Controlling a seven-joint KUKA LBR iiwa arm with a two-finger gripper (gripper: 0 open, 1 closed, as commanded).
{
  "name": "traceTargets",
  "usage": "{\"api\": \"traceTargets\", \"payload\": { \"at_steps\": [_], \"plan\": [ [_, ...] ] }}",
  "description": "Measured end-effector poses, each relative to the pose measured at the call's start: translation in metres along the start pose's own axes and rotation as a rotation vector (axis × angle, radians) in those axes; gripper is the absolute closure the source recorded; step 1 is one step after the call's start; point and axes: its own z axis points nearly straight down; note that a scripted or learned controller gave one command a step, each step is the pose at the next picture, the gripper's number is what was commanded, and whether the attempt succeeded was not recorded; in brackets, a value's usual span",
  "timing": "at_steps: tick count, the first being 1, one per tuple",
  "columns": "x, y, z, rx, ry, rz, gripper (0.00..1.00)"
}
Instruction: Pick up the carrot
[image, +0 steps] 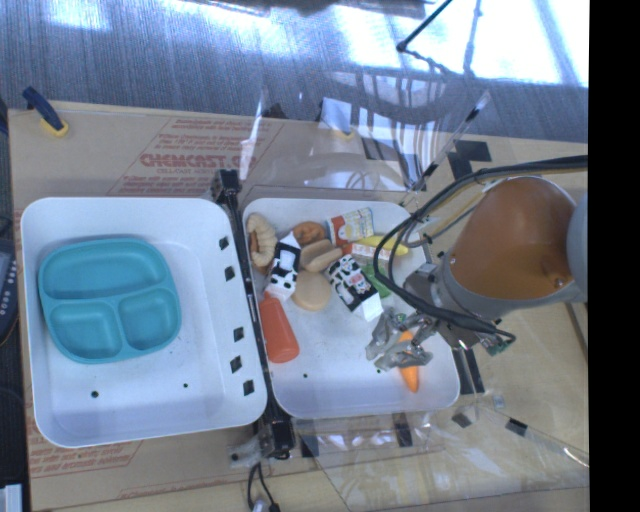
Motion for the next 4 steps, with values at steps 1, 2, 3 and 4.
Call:
{"api": "traceTargets", "payload": {
  "at_steps": [1,2,3,4],
  "plan": [
    [-0.021,-0.043,-0.059,0.007,-0.004,-0.244,1.00],
    [-0.028,0.011,-0.029,0.001,-0.001,0.037,1.00],
    [-0.031,0.028,-0.037,0.004,-0.003,-0.356,1.00],
    [-0.016,0.005,0.009,-0.001,0.001,-0.633,1.00]
  ]
}}
